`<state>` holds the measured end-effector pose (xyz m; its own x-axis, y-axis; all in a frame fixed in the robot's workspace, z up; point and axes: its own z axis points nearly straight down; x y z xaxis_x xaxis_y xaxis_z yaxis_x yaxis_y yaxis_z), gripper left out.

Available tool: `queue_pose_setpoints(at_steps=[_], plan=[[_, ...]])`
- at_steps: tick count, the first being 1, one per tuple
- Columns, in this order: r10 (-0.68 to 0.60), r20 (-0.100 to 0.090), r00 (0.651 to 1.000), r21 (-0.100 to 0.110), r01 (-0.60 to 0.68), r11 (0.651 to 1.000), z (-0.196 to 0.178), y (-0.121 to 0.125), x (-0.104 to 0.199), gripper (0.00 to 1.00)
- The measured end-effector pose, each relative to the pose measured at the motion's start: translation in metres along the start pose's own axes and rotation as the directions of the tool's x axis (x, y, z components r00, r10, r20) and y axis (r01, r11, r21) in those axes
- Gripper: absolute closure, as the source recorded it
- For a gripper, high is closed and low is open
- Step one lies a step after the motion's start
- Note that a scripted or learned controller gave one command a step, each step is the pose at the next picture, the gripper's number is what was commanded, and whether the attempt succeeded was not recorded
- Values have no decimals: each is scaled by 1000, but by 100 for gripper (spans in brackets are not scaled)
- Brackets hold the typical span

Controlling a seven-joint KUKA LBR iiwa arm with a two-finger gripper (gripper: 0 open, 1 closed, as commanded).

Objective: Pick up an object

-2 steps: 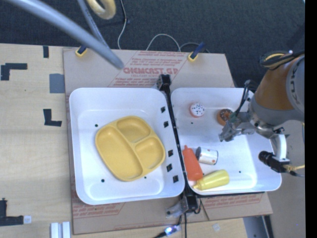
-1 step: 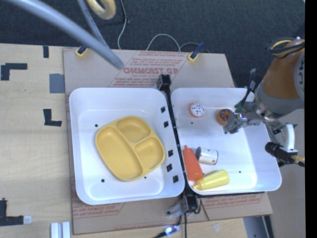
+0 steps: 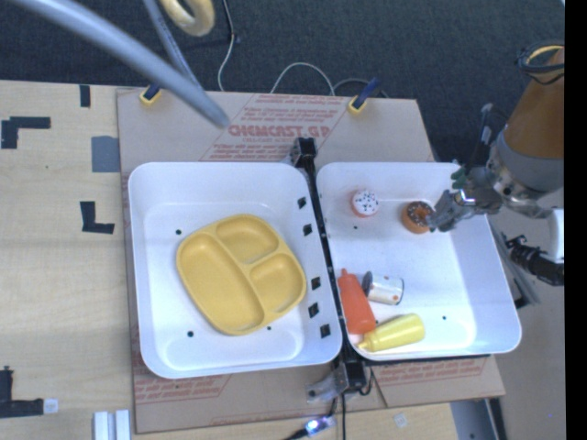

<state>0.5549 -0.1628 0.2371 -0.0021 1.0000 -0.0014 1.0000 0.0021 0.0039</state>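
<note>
Two white bins (image 3: 147, 246) are seen on a tan desk (image 3: 46, 246) marked with dark shapes. A yellow divided plate (image 3: 240, 271) is shown, with an orange-red bottle (image 3: 356, 305), a yellow bottle (image 3: 396, 332), a white dotted ball (image 3: 365, 203) and a brown-orange ball (image 3: 417, 215).

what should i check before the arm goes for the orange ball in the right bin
1. Gripper close to the orange ball: ok, just right of it.
2. Ball between the fingers: cannot tell.
3. Space around the ball: ok, the speckled white object sits apart on its left.
4. Ball inside the right bin: ok, near the far wall.
5. Yellow tray out of the way: ok, in the left bin.
</note>
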Motion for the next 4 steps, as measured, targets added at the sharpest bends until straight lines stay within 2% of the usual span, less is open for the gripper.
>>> queue_pose_setpoints(at_steps=[1,2,4], plan=[[-4,-2,1000,5,4,1000,10,7,47,100],[-5,-3,1000,5,5,1000,2,19,103,100],[-4,-2,1000,6,4,1000,26,33,207,100]])
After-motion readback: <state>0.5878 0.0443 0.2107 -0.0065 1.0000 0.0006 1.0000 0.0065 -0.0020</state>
